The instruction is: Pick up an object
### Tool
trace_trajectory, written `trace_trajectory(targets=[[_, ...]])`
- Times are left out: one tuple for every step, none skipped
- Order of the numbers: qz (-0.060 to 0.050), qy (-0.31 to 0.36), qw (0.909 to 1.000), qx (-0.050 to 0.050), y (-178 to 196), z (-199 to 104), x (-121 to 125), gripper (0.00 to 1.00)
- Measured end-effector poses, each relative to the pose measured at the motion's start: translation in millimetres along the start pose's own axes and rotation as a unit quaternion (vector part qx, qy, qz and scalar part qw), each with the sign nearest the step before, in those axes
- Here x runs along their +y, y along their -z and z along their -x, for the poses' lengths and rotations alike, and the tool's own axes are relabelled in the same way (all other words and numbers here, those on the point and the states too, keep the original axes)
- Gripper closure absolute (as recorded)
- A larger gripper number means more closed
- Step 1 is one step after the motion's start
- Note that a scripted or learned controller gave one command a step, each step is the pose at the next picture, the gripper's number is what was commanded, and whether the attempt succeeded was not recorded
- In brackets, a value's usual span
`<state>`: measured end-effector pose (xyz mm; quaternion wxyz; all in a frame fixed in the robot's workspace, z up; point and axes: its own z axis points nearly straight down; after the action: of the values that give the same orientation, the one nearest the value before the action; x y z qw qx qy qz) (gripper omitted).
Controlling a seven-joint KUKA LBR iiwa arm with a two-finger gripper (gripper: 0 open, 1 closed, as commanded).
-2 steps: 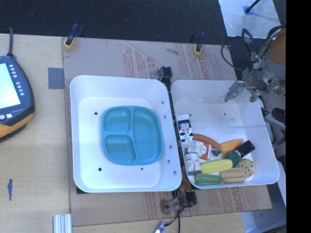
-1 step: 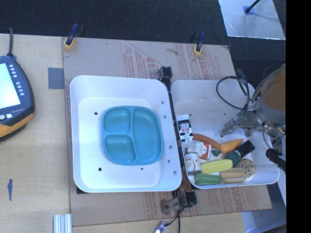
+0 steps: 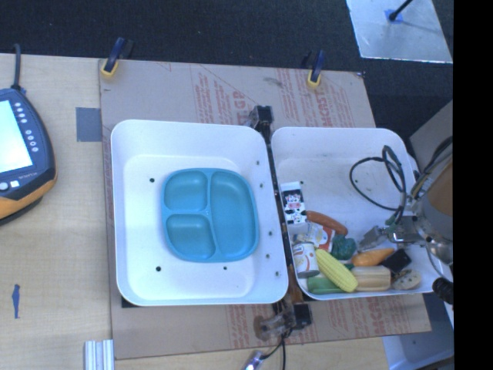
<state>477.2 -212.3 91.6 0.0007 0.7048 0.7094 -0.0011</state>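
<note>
- Camera view: gripper [image 3: 383, 236] low in right bin [image 3: 339, 141], near toy pile; finger state cannot be told.
- Corn cob [image 3: 337, 270] lies at bin's front edge.
- Blue divided plate [image 3: 209, 213] sits in left bin [image 3: 139, 141].

Printed matter observed, legibility poor throughout. The cardboard sheet [image 3: 231, 91] under both bins carries repeated red lettering in slanted lines, seen above the left bin and along the lower edge; the characters are too small and blurred to read. A small white packet [image 3: 293, 204] at the left side of the right bin bears dark markings, possibly a picture or print; no word can be made out. The handheld control unit [image 3: 19, 153] at the left edge shows a lit screen and a column of buttons; no readable characters. No brand or number is legible.
</note>
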Motion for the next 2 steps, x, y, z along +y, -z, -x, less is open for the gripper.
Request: trace_trajectory(targets=[[0.0, -0.001, 1.0, 0.001, 156.0, 0.5, 40.8, 0.0], [-0.002, -0.001, 1.0, 0.001, 0.7, -15.2, 148.4, 0.0]])
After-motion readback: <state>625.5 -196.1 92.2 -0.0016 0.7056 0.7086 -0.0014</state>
